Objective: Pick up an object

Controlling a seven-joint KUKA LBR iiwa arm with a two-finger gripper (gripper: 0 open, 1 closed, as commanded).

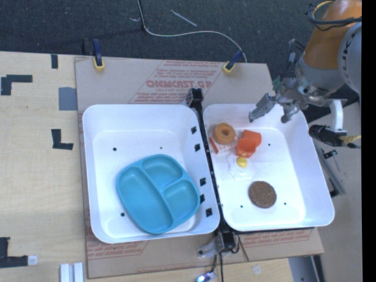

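The gripper (272, 111) hangs with fingers spread wide and nothing between them over the right bin's (305, 175) far edge, so it should drop squarely onto the orange block (249, 142) near that far edge, avoiding the doughnut (224, 133) beside it.

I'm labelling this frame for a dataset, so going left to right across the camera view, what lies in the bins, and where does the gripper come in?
Blue divided plate in the left bin → donut in the right bin → brown round cookie → gripper, open, over that bin's far edge.
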